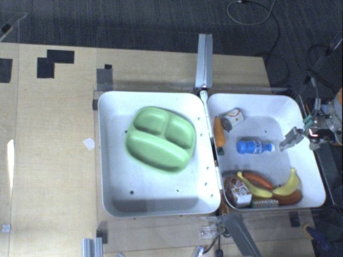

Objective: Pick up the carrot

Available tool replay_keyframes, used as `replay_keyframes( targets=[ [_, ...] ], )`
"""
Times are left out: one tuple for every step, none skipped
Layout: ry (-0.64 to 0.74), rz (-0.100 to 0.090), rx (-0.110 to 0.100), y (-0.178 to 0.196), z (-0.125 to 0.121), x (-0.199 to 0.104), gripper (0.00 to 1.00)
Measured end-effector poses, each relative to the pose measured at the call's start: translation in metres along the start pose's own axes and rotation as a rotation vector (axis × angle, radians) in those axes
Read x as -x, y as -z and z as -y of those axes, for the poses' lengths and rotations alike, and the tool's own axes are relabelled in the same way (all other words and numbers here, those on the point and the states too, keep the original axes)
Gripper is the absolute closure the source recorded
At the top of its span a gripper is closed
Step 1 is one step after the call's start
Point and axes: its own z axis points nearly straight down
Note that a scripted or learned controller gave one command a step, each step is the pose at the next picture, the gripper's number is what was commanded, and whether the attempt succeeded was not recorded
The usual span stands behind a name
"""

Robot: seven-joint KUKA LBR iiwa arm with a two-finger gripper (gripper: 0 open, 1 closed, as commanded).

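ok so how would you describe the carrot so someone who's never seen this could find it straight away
Look in the right-hand white bin, along its left wall by the divider between the two bins. The carrot lies there lengthwise, just below a small tin can and left of a blue bottle. It is the only slim, plain orange stick there.
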Motion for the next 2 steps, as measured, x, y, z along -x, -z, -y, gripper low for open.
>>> replay_keyframes(
  targets=[
    [-0.054, 0.002, 0.011, -0.162, -0.002, -0.017, 0.0],
    [-0.051, 0.001, 0.018, -0.15, -0.005, -0.018, 1.0]
  ],
)
